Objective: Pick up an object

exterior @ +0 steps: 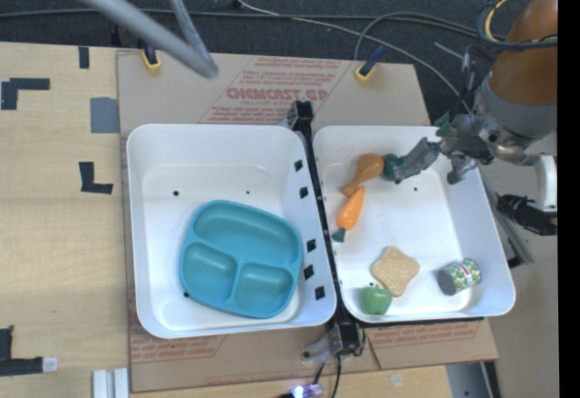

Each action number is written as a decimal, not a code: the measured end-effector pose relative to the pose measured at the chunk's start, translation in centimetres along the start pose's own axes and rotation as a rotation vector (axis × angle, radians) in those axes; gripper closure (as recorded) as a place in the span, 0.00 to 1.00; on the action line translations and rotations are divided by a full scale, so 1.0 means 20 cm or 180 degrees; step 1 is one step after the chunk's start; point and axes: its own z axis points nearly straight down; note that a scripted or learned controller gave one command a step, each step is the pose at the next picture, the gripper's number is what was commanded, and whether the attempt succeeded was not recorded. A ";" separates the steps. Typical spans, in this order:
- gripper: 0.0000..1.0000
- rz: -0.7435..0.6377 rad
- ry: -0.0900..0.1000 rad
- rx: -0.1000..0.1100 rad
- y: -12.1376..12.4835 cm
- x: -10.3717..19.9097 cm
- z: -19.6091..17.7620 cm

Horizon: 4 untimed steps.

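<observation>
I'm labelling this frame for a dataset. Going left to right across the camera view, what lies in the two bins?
Blue divided plate → toy carrot → green toy piece → slice of toy bread → small can. The toy drumstick above overlaps the carrot's span, so it is unplaced.

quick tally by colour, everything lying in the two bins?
Blue: 1, divided tray
Orange: 1, carrot
Tan/brown: 2, drumstick, bread slice
Green: 1, round fruit
Grey/green: 1, small can
Total: 6
</observation>
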 end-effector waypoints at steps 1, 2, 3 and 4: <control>0.00 -0.0010 -0.0005 -0.0036 0.01 0.00 -0.03; 0.00 -0.0007 -0.0004 -0.0019 -0.03 0.03 0.26; 0.00 -0.0007 -0.0004 -0.0017 -0.03 0.05 0.58; 0.00 -0.0007 -0.0004 -0.0015 -0.02 0.05 0.90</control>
